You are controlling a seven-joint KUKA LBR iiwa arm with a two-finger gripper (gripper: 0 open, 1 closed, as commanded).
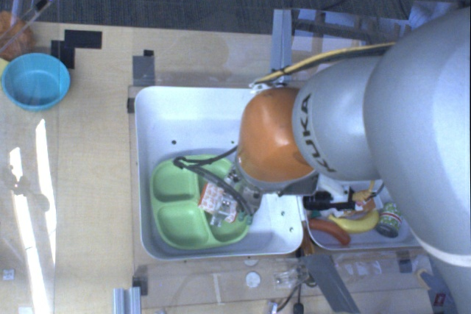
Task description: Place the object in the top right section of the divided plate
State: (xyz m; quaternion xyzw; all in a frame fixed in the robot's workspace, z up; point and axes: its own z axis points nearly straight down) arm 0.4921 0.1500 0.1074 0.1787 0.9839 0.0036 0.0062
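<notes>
The tool (224, 201) hangs low over the right side of the green divided plate (176, 206), which lies in the left white bin (191, 110) near the tabletop's front edge. Its wrist points down because the plate's right sections are where a thing must be set. Whether it is spread or pinching something I cannot tell; the orange band (268, 136) and arm hide most of it. A banana (357, 223) and a red sausage-like piece (329, 230) lie in the right bin (353, 245), possibly candidates.
</notes>
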